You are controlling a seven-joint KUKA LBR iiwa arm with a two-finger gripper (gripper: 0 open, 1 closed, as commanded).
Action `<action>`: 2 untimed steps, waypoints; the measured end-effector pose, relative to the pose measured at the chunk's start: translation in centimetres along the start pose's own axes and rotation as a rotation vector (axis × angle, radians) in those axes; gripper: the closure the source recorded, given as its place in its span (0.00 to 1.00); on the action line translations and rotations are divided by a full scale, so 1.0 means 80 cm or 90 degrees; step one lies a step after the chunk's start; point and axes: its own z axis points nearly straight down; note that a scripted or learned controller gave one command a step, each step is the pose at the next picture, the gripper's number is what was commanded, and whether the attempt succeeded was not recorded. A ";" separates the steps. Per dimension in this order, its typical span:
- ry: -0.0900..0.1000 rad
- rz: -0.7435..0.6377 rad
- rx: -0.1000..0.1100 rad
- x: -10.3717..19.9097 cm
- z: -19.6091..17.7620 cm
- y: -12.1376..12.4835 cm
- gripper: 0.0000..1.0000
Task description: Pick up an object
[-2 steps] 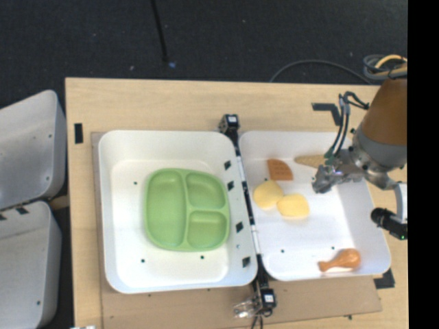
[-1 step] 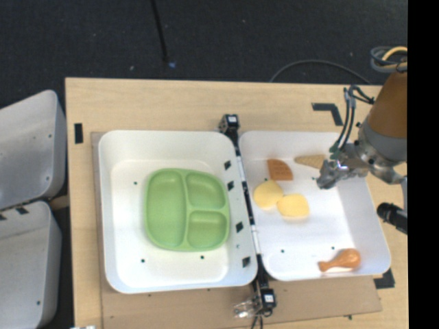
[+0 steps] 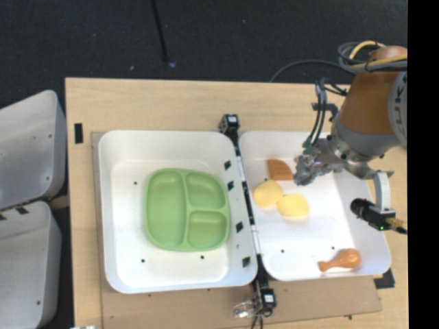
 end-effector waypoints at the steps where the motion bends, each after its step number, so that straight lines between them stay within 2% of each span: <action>1: 0.001 0.001 0.002 0.055 0.005 -0.006 1.00; 2: 0.001 -0.001 0.000 0.124 -0.015 -0.009 1.00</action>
